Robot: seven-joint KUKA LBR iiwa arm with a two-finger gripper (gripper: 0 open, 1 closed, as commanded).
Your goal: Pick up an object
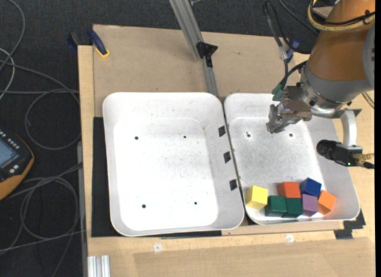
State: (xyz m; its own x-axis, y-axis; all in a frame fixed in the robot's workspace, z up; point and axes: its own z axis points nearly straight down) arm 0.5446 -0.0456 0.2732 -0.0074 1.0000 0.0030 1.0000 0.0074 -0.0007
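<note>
Dark carpet strewn with cables surrounds the wooden bench [149, 55]. No writing can be read. Coloured blocks [290, 198] are clustered at six o'clock in the right bin [262, 151]. Above its twelve o'clock area the gripper [277, 125] is seen; its finger state cannot be told.

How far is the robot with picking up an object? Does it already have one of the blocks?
Nothing looks done yet. The coloured blocks all sit clustered at the near edge of the right bin. The gripper is above the far part of that bin, apart from the cluster, and no block is at it. Left to do: move to the blocks, grasp one and lift it.
</note>
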